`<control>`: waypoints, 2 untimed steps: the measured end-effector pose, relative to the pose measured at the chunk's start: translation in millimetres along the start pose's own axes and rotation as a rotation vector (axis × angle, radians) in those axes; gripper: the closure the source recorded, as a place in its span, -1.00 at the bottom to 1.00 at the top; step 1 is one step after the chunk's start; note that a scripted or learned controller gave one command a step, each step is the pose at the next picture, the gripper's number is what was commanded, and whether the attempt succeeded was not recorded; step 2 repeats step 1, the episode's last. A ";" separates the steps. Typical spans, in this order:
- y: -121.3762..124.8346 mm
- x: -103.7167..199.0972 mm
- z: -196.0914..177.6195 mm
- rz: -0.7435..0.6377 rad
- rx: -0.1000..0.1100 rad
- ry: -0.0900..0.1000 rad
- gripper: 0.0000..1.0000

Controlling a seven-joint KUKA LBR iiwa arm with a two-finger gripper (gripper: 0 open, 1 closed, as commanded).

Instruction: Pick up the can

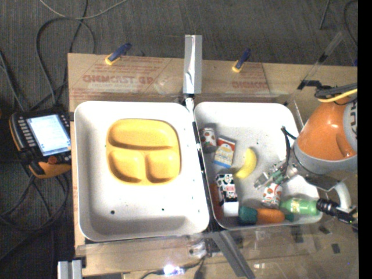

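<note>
Dark grey carpet strewn with cables surrounds a cardboard-topped bench, on which two shallow white bins sit side by side. At frame left, the left white bin holds a yellow plastic compartment tray. At frame right, the right white bin carries the clutter: a small red-and-white cylindrical can near its upper left corner, seemingly upright, just beside a small printed carton; a yellow banana lies near the centre.

Lower in that bin sit a black-and-white cow-patterned box, a teal block, an orange carrot-shaped toy and a green plastic bottle.

Reaching in from frame right, the grey arm's two-finger gripper hovers over the bin's lower right part, beside a small red-and-white packet. I cannot tell how wide its fingers stand; nothing visibly sits between them.

From the gripper, the can lies well apart, up and to frame left, beyond the banana. The coming move likely needs a diagonal traverse across the bin.
</note>
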State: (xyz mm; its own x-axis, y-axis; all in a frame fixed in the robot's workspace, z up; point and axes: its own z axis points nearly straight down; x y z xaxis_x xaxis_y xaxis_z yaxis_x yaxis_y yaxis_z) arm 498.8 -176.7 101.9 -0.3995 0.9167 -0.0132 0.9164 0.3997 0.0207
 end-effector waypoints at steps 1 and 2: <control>2.2 25.3 -89.6 0.214 0.025 0.011 1.00; 2.2 25.3 -89.6 0.214 0.025 0.011 1.00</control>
